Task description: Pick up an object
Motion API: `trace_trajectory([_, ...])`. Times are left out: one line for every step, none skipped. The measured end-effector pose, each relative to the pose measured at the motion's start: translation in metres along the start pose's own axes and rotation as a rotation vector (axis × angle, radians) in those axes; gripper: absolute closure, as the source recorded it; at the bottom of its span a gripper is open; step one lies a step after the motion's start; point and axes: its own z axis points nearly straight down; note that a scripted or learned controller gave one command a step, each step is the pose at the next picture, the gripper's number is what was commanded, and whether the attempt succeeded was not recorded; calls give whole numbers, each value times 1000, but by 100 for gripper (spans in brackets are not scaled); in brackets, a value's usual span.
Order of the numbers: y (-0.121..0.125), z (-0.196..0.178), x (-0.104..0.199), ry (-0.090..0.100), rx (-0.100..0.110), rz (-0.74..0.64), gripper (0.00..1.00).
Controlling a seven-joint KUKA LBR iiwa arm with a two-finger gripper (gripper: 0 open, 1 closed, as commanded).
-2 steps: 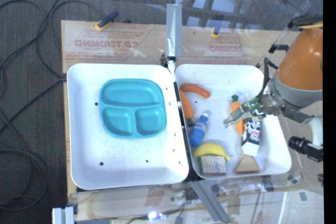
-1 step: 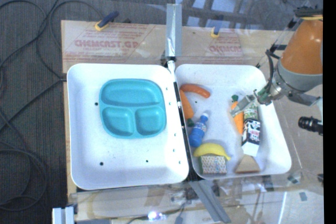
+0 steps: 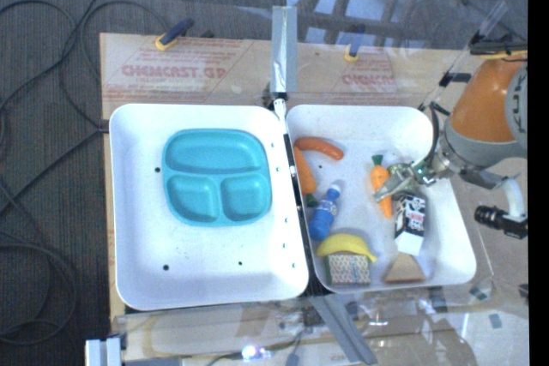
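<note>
The hand [image 3: 396, 183] sits low in the right bin [image 3: 446, 266], right beside the little carrot [image 3: 380, 181] (touching it, maybe). I cannot tell how it is set.

A small orange carrot [image 3: 380, 179] with a green top lies in the right bin. It sits near the far side, beside a black-and-white carton [image 3: 412, 219].

Robotics lab, two white bins [image 3: 129, 270] on a bench [image 3: 171, 69], loose cables [image 3: 51, 13] across grey carpet
</note>
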Motion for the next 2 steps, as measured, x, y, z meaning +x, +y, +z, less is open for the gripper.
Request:
trace_trajectory([2, -10, 2, 3, -4, -2, 100])
trace_trajectory([78, -26, -36, -1, 0, 4, 100])
